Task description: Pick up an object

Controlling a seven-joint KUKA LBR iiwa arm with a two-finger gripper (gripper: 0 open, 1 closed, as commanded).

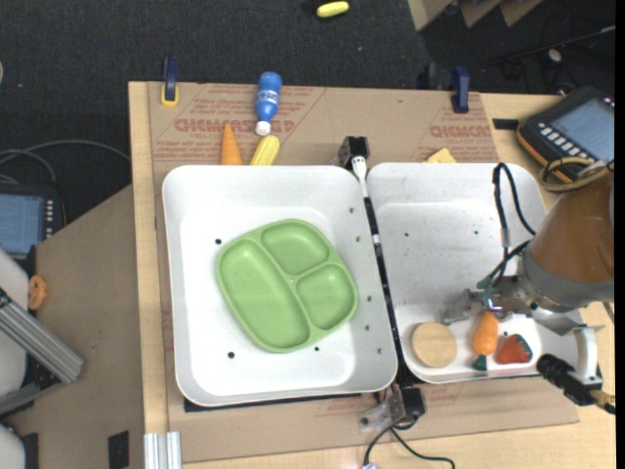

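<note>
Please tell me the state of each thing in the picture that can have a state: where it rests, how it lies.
Green divided plate: lying flat in the left bin, nothing in its compartments.
Round tan piece: lying flat in the right bin.
Orange carrot: in the right bin, right below the end effector.
Red piece: lying beside the carrot.
Blue bottle: on its side behind the bins.

Left bin (195, 262) and right bin (430, 203): smooth white plastic to my eye, slight sheen, right one speckled with dark marks. Green divided plate (285, 283): matt plastic, soft finish. Bench top (322, 115): brown cardboard sheet, matt, printed red lettering. Toy carrot (485, 332) and round tan piece (434, 344): I read smooth plastic. Arm's orange band (578, 237): glossy. Floor (117, 27): dark, rough, looks like carpet.
</note>
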